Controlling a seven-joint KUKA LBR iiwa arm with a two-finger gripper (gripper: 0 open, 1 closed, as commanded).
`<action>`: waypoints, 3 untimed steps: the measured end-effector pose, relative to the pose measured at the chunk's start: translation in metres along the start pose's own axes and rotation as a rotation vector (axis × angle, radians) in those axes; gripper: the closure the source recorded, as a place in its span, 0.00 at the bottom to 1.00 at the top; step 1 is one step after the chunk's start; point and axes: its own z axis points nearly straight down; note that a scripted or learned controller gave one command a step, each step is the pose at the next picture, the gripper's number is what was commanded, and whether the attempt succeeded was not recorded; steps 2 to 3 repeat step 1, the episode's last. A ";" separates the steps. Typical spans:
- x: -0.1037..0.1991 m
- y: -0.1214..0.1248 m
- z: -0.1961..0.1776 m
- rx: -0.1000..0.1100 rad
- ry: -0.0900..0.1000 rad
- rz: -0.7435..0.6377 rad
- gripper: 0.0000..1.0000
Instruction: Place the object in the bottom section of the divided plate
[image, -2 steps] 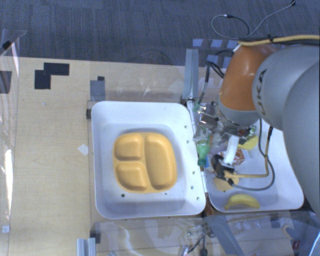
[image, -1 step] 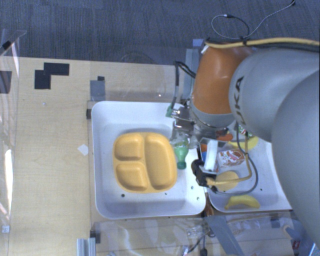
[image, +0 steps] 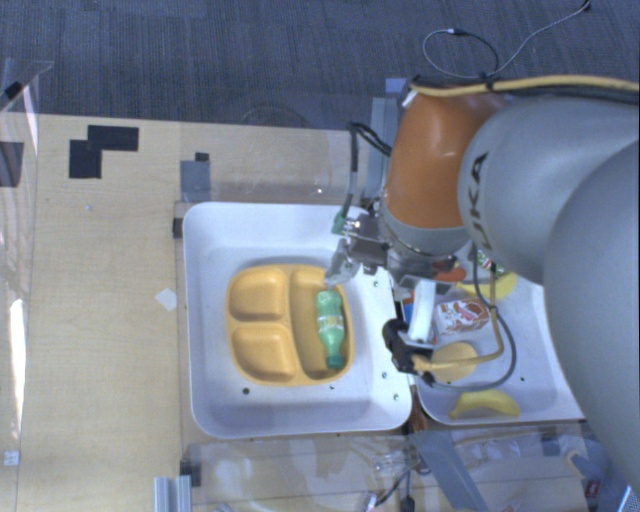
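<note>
Although the bottle already lies inside the plate, each item is noted below from the task's thing outward.

Object: a small green bottle (image: 331, 327) is seen lying on its side in the long right-hand compartment of the divided plate (image: 262, 292), its length running along that compartment.
Which section: whether this long compartment counts as the "bottom" one cannot be settled from this slanted view; it is the section nearest the arm.
Handling: the bottle is judged to be light, stiff and smooth-skinned, likely to roll or slip; being round, it would best be taken across its middle, with the fingers closing across the narrow width.
Gripper: the gripper (image: 340, 262) hangs just above the upper end of the bottle, near the plate's rim; nothing is seen between its fingers, and how far apart they stand cannot be told.
Plate: yellow, three compartments, two small ones on the left and the long one on the right; it is set near the middle of the left bin (image: 205, 300).
Edges: the compartment walls hem the bottle closely on both long sides, so little sideways room is left for fingers.
Open room: bare white floor surrounds the plate on all sides; the bin wall on the right stands close to the gripper.
Right bin: a banana (image: 483, 404) and other small items lie well apart from the plate.
</note>
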 end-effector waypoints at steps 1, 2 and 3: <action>0.001 0.062 -0.102 -0.004 0.001 -0.110 0.00; 0.001 0.062 -0.102 -0.004 0.001 -0.110 0.00; 0.001 0.062 -0.102 -0.004 0.001 -0.110 0.00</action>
